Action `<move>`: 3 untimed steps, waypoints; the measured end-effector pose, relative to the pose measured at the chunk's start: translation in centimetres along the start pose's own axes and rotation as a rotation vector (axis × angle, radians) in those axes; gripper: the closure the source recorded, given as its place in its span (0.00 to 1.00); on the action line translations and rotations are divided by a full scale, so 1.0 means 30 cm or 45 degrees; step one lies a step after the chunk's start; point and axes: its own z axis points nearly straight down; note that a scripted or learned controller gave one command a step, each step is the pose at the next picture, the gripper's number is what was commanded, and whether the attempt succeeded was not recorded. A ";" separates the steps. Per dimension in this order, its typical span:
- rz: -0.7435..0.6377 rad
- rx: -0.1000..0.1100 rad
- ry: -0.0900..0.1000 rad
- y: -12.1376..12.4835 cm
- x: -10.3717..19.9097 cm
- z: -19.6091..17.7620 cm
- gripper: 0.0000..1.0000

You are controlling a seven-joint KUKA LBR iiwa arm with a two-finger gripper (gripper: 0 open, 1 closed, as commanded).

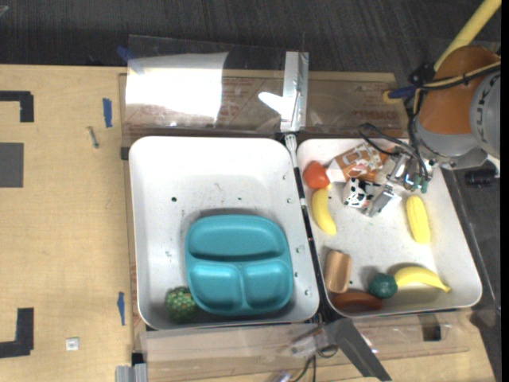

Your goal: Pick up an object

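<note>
Camera view, left to right: what do you have on the bench?

You have the left bin (159,181) with a teal divided plate (238,265) lying flat in it and a green bumpy ball (180,302) touching the plate's near-left corner. Nothing there is being worked on.

And the right bin (469,269)?

That is where your pickable things are, crowded together. Against its left wall lie a red fruit (316,174) and, just below it, a small banana (322,212). Along the near wall you see a tan cylinder (338,270), a dark red piece (356,298), a green ball (382,286) and a curved banana (421,278), all close or touching.

Where is the gripper (380,201)?

Low over the far middle of that bin, on the arm (453,110) reaching in from the right. It sits just beside a black-and-white toy (357,192), with an orange packet (362,164) behind it. I judge the toy to be your target, since the tool is angled down at it.

Is it open or closed?

I cannot tell; the metal parts blur into the toy, so do not count it as held.

Anything in the way?

The packet touches the toy, and another banana (418,218) lies just right of the tool, so a grab may nudge them.
</note>
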 end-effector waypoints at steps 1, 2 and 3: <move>0.121 -0.021 -0.047 0.184 0.151 0.000 0.00; 0.168 -0.025 -0.052 0.047 0.301 0.005 0.00; 0.279 -0.025 -0.027 0.048 0.069 -0.009 0.00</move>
